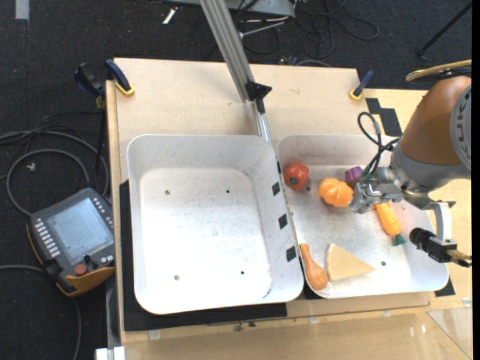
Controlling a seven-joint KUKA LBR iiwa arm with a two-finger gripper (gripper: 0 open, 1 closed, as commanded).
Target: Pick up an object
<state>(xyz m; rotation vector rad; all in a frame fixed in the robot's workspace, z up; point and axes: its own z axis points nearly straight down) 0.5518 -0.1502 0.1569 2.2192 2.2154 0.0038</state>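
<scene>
The gripper (365,199) hangs low in the right bin (420,276), between an orange toy fruit (335,192) and a toy carrot (388,218); whether its fingers are spread cannot be told.

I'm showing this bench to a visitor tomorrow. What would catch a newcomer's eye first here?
Likely the grey-and-orange arm reaching in from the right, its gripper low over the right bin. Next, the bright toys clustered there: a red tomato, an orange fruit, a small purple piece, a carrot and a tan wedge. The left bin looks bare beside it.
</scene>
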